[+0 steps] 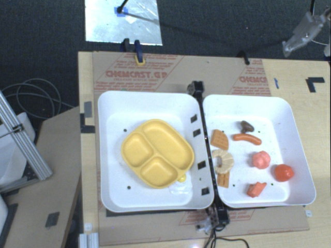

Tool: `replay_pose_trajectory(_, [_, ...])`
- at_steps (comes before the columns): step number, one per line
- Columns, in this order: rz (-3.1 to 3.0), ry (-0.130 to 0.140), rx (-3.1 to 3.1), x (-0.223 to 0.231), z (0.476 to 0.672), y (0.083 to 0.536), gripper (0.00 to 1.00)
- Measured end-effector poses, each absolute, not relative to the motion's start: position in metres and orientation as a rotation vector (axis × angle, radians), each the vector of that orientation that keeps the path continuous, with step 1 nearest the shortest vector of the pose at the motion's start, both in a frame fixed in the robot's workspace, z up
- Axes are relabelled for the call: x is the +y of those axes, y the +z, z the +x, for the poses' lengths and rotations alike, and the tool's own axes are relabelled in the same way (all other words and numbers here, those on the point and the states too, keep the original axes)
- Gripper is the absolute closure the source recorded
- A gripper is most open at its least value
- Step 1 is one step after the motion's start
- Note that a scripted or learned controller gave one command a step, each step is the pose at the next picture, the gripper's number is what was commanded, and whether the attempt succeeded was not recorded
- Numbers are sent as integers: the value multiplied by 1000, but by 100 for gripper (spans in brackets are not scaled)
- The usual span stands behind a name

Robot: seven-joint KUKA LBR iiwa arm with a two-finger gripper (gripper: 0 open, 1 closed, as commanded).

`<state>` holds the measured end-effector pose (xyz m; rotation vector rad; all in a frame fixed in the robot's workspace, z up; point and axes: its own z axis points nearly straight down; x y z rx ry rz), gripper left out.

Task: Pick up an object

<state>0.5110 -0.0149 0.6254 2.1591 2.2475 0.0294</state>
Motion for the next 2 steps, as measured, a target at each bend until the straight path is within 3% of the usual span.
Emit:
replay_pose_trajectory(1, [2212, -7, 2240, 80, 494, 530, 0])
replay_pose_trajectory(2, [2214, 8, 2225, 75, 495, 547, 100])
